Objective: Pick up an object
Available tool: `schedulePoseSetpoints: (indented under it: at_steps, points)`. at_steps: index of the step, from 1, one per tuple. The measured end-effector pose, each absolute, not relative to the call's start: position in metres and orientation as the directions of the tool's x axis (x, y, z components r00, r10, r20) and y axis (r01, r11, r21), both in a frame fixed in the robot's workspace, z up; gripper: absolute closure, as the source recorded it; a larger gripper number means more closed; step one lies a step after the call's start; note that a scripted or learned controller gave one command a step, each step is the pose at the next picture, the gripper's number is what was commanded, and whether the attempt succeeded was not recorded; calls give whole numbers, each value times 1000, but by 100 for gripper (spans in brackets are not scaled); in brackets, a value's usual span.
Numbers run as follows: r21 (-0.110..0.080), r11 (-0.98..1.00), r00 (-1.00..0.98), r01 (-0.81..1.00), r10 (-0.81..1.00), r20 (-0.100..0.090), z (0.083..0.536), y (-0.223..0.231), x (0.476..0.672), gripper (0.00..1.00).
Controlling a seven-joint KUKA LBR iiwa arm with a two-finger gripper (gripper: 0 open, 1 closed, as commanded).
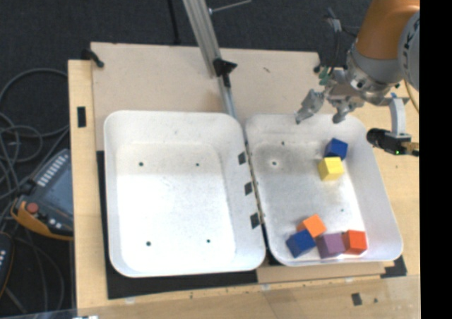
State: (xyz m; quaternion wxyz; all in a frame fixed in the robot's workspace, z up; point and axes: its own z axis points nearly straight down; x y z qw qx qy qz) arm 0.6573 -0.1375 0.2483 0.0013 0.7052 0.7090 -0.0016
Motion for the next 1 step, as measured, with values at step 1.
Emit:
schedulePoseSetpoints:
  at_steps: [1]
  points:
    - [-1,-6,6,1000,1000,-4,247,-186,561,0]
